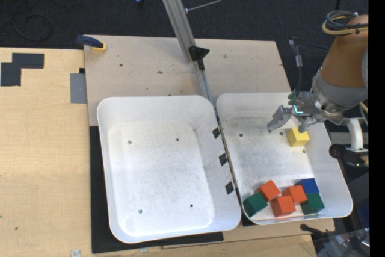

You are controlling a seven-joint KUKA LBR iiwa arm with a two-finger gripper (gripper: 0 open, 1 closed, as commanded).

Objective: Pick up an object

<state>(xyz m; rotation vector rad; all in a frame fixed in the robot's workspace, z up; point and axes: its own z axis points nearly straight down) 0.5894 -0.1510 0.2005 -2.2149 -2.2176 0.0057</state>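
Pincer (290,121) hangs over the right bin (252,147), fingers spread apart and gripping nothing. The yellow block (298,137) sits just right of it. Orange, green and blue blocks (286,195) cluster at the near edge.

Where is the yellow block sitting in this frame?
The yellow block lies in the right bin, near its right wall, just below the gripper and apart from the cluster of orange, green and blue blocks at the near edge.

wooden bench (156,66) bears left bin (114,123) beside right bin (252,147).
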